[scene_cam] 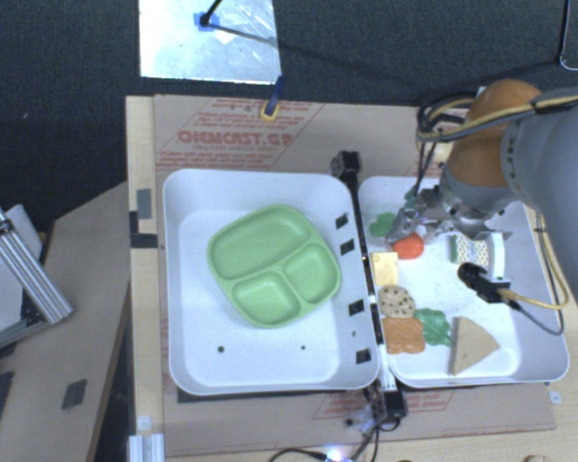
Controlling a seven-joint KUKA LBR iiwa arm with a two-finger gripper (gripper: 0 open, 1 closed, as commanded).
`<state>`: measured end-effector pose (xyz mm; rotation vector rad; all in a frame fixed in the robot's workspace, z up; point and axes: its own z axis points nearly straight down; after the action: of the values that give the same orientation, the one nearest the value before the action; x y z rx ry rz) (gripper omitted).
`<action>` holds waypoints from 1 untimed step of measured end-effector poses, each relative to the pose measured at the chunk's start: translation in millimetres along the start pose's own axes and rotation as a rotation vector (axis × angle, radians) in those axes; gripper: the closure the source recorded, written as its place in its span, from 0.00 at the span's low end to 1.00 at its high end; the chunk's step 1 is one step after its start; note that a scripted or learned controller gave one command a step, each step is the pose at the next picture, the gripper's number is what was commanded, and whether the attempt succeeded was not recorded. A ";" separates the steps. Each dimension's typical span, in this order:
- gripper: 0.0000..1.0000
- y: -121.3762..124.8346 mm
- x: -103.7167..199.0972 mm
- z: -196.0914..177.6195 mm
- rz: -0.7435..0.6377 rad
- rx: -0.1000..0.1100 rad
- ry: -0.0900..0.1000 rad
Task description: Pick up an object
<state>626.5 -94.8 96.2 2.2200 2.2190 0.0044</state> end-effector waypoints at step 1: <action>1.00 8.3 1.7 -63.3 -0.005 -0.004 -0.001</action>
<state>634.5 -93.1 159.6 2.2117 2.2219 0.0083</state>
